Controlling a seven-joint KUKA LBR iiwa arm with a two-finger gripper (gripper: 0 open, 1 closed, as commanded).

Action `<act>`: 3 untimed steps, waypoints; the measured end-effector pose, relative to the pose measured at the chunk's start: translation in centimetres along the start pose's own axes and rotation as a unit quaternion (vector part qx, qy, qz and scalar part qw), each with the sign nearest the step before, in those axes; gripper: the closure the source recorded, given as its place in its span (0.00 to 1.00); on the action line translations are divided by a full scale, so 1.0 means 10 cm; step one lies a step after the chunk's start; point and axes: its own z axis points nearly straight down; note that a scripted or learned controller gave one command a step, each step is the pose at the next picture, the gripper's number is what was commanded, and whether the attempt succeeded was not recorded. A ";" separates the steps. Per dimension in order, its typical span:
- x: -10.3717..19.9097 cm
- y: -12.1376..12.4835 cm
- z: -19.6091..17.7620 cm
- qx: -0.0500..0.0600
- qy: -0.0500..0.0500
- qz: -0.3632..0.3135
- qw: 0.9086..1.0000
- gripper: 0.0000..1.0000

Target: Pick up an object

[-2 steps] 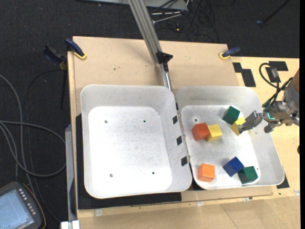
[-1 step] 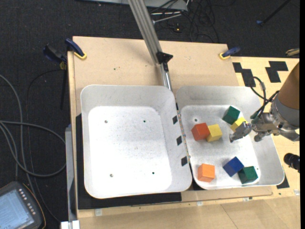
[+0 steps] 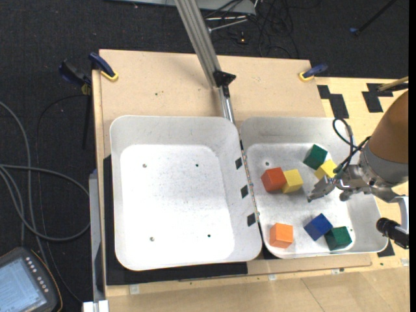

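Several coloured blocks lie in the right bin (image 3: 260,135). A red-orange block (image 3: 273,179) touches a yellow block (image 3: 292,180) near the bin's middle. Further back, a green block (image 3: 316,156) sits beside another yellow block (image 3: 328,168). Along the front are an orange block (image 3: 281,234), a blue block (image 3: 318,226) and a second green block (image 3: 338,237). My gripper (image 3: 330,193) hangs low over the right part of this bin, just right of the middle yellow block and above the blue one. It is open, with nothing between its fingers.
The left bin (image 3: 123,174) lies beside the right one on the wooden bench. A metal pole (image 3: 198,34) slants in from the top toward the gap between the bins. Clamps (image 3: 104,67) grip the bench's back corners.
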 end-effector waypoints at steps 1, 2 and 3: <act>0.00 0.00 0.52 -0.002 -0.001 0.000 1.000 0.00; 0.00 0.01 0.39 -0.004 -0.001 0.000 1.000 1.00; -0.02 0.11 -0.21 -0.006 -0.002 -0.002 1.000 1.00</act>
